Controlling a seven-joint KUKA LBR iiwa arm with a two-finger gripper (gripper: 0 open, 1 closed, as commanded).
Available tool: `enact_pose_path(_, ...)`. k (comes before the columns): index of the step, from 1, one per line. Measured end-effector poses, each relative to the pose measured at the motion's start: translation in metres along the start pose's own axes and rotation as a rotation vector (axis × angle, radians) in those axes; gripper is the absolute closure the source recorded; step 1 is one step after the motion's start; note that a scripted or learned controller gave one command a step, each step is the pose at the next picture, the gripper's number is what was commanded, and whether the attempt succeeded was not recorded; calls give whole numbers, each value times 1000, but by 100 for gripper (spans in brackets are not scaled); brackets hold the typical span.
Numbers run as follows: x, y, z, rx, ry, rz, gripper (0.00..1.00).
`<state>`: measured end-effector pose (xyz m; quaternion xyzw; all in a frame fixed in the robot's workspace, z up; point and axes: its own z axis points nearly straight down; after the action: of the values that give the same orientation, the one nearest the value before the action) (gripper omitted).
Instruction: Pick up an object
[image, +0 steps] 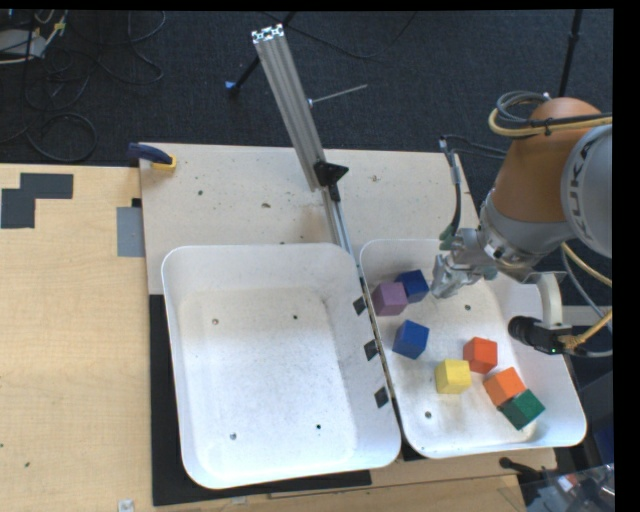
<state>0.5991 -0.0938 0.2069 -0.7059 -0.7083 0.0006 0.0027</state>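
The gripper (447, 279) hangs over the upper part of the right bin (570, 425), at the end of the grey arm (545, 200) that reaches in from the right; how it is set cannot be told from this angle, and no block shows in its grasp. Just to its left lies a dark blue block (412, 284), very near it, with a purple block (389, 297) touching that block's left side, close to the divider between the bins; below the gripper, a little apart, sits a second blue block (410, 339); farther down lie a yellow block (452, 376) and a red block (481, 353), near each other; toward the lower right corner an orange block (504, 384) rests against a green block (523, 408); the left bin (190, 300) lies beside the right one, and a slanted metal post (295, 110) rises behind them.
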Motion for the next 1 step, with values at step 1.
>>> enact_pose_path(1,47,-15,5,1,0,0,100)
